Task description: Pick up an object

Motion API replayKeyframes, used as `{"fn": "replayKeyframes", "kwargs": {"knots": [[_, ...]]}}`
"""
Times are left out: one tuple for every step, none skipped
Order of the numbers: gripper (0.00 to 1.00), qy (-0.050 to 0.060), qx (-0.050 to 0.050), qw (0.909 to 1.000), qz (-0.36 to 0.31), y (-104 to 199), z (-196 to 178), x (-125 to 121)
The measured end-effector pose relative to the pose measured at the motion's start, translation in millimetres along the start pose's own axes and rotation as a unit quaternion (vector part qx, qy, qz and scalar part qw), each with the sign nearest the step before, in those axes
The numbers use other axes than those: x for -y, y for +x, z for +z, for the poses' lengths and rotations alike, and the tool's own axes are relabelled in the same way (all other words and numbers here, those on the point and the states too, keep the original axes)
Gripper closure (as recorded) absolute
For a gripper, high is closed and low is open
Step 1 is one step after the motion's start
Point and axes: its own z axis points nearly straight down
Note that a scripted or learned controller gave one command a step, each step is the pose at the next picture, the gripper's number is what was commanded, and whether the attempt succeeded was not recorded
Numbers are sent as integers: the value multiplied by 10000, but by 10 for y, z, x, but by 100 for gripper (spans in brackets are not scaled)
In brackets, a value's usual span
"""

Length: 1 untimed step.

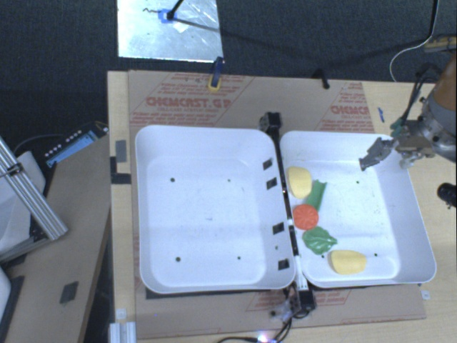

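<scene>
In the right bin (400, 213), yellow piece (348, 261) lying crosswise.

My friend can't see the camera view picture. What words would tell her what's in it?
A robot gripper hovers over the right bin, above its back right part, holding nothing. Along that bin's left side lie two yellow pieces, a red round piece and two green pieces. The left bin sits beside it.

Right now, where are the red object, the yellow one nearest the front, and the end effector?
red object (305, 216), camera view, its rounded top.
front yellow object (348, 261), camera view, its middle.
end effector (374, 153), camera view, by its fingertips.
</scene>
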Motion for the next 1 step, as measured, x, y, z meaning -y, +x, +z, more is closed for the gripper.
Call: {"fn": "replayKeyframes", "kwargs": {"knots": [[100,-18,3,10000,-15,0,-113,-9]]}}
